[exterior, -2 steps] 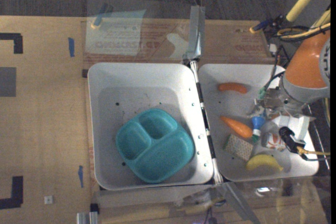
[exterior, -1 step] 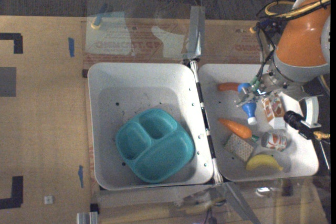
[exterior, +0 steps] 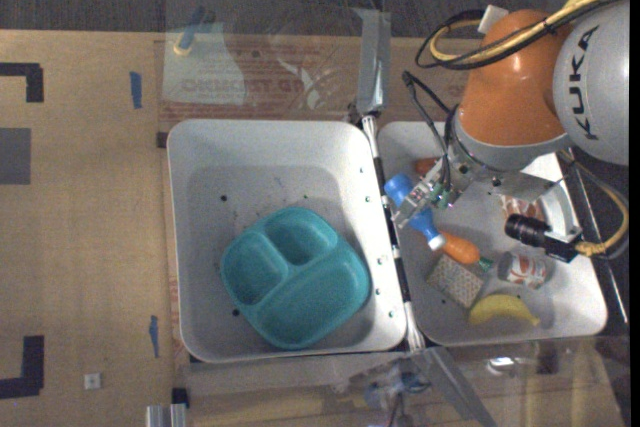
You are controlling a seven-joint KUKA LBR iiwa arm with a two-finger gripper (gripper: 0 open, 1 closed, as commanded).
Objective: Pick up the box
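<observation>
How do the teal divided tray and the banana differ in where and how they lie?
The teal tray lies in the left bin, the banana in the right bin. The tray is far larger and lies alone; the banana lies among other items. Both rest flat, away from the gripper.

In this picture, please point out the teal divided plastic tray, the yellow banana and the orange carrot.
teal divided plastic tray [exterior: 296, 277], camera view, central ridge.
yellow banana [exterior: 502, 311], camera view, middle of curve.
orange carrot [exterior: 461, 249], camera view, mid-body.

The wooden bench [exterior: 80, 245] bears two white bins [exterior: 200, 155] side by side.
</observation>
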